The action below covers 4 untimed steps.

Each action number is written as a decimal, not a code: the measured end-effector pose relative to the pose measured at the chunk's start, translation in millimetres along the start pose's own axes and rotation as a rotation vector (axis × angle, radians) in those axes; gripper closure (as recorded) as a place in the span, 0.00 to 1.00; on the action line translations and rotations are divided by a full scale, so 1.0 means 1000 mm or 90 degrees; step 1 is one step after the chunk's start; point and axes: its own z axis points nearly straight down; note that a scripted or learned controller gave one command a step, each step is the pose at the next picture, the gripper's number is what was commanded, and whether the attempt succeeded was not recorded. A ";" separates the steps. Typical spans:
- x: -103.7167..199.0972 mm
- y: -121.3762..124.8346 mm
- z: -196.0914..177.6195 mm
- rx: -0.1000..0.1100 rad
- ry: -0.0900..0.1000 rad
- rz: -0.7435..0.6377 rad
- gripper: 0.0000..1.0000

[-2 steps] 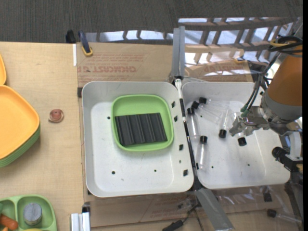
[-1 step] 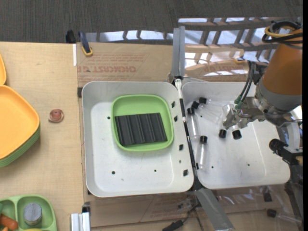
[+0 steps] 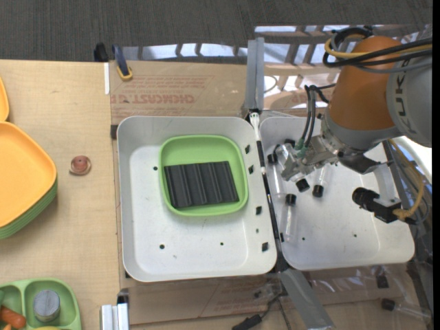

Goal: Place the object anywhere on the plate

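The dark ribbed rectangular slab [image 3: 201,184] already lies on the green square plastic plate [image 3: 203,148] in the left white bin [image 3: 137,246]. The gripper [image 3: 297,162], at the plate's three o'clock, looks unladen (finger state I cannot tell); retreat clear without nudging the plate.

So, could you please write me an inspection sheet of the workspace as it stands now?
Surface: wooden bench bearing left bin and right bin.
Job's things: green plate in the left bin, with a dark ribbed rectangular object lying flat on it.
Clutter: orange plates at left; small reddish knob; green compartment tray.
Grippers: gripper over the right bin's upper left part; finger state unclear.
Cables: yellow and black cables looping over the arm.
Surroundings: dark floor; cardboard sheet behind the bins.
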 end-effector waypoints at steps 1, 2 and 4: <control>0.037 0.039 0.006 -0.001 -0.001 -0.138 1.00; 0.037 0.039 0.006 -0.001 -0.001 -0.137 0.00; -0.060 0.100 -0.044 -0.003 -0.002 0.021 0.00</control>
